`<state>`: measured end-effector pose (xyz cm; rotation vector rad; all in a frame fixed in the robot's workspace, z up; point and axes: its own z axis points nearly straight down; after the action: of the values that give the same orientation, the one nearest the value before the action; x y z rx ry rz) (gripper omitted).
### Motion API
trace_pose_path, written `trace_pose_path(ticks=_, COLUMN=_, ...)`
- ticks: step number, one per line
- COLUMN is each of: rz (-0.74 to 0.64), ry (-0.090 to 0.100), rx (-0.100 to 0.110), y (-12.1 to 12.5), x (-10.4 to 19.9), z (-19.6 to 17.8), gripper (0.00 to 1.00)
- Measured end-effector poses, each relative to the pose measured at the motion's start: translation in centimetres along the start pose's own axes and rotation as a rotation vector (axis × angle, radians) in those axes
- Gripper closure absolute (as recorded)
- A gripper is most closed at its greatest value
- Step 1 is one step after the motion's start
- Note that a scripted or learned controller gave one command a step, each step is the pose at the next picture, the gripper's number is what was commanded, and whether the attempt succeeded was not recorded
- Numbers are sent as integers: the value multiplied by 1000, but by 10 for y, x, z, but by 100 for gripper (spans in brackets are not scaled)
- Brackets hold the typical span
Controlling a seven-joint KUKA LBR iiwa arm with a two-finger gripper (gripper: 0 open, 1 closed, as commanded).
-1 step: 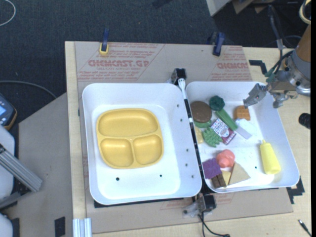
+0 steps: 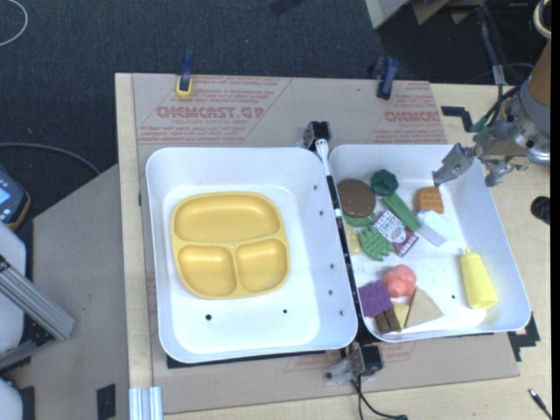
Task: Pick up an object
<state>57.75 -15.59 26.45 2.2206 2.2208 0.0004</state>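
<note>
The right bin (image 2: 500, 226) holds several toy foods: a brown round patty (image 2: 356, 198), a dark green piece (image 2: 383, 182), an orange cracker (image 2: 429, 200), a maroon-and-white packet (image 2: 391, 228), a yellow bottle (image 2: 478, 279), a pink ball (image 2: 401, 280), a purple piece (image 2: 374, 298) and a tan wedge (image 2: 423, 307). My gripper (image 2: 474, 166) hangs over the bin's far right corner, up and to the right of the orange cracker. Its fingers (image 2: 451, 166) are spread apart and open, with nothing between them.
The left bin (image 2: 166, 191) holds a yellow divided plate (image 2: 230, 241). A black divider clip (image 2: 317, 133) sits where the two bins meet at the back. Blue clamps (image 2: 386, 77) hold the cardboard sheet at its far edge.
</note>
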Motion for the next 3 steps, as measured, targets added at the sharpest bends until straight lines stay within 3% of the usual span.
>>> trace_pose_path(ticks=3, rz=0, ry=3, rx=7, y=-4, x=19, z=146, gripper=0)
